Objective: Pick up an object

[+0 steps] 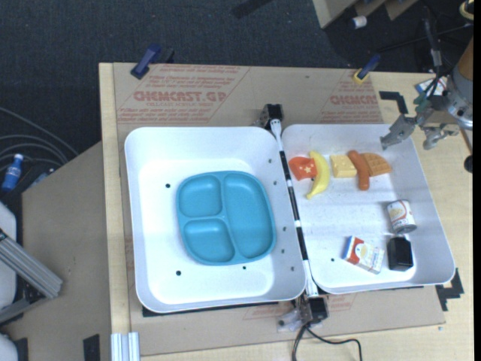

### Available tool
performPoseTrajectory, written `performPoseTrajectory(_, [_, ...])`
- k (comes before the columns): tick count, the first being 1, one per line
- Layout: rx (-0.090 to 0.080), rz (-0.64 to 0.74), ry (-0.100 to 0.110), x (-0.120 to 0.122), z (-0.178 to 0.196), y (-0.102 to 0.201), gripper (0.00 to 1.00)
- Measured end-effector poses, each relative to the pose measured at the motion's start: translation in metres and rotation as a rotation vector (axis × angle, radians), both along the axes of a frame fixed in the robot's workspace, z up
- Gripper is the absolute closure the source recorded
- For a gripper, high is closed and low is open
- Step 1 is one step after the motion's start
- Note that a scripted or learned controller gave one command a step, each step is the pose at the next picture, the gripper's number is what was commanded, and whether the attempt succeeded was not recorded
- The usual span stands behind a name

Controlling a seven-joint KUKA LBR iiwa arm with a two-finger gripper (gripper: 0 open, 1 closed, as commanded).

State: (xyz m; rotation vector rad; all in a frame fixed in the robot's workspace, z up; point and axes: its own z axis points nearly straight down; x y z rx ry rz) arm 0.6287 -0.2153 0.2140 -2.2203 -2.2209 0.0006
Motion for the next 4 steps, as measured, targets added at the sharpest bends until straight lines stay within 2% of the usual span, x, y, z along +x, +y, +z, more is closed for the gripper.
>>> performPoseTrajectory(1, [0.01,0.004,0.006,0.038,-0.116,-0.003,0.0])
performPoseTrajectory(2, [0.0,0.002,0.0,0.038,-0.129,0.032,0.0])
performPoseTrajectory(3, [-0.002,0.002,-0.002,0.039,-0.118,0.032,1.0])
performPoseTrajectory(4, [0.001,0.002,-0.004,0.039,-0.028,0.126,1.0])
